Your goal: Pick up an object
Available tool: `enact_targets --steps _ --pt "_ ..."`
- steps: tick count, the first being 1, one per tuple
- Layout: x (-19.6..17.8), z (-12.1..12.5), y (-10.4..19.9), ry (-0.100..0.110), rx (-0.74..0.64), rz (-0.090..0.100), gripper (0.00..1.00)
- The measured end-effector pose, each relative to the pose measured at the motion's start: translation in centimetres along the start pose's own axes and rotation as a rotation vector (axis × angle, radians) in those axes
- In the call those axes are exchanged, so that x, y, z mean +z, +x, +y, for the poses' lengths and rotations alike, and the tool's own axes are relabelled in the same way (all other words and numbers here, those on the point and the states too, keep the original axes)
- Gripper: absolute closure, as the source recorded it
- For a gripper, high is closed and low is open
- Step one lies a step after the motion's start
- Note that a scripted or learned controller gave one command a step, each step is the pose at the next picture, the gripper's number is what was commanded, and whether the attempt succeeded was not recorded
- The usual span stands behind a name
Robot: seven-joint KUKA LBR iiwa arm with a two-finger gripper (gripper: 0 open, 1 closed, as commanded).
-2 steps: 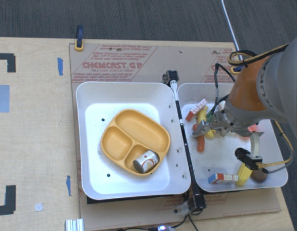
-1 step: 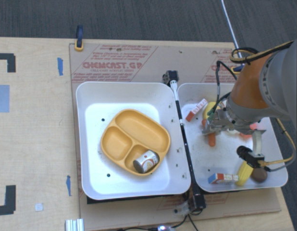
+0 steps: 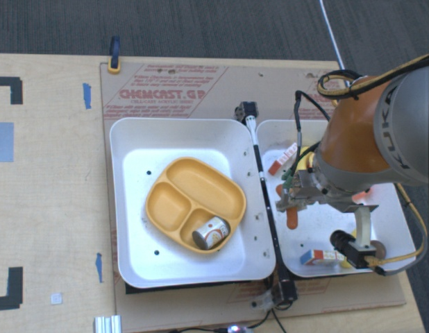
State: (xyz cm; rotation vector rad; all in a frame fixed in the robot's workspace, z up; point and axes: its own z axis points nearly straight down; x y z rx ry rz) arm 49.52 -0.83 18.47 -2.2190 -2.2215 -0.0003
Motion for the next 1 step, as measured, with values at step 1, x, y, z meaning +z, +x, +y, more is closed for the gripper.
enact_targets --steps 1 --pt "-0.41 -1.55 -4.29 -0.001 0.0 -0.001 1.0"
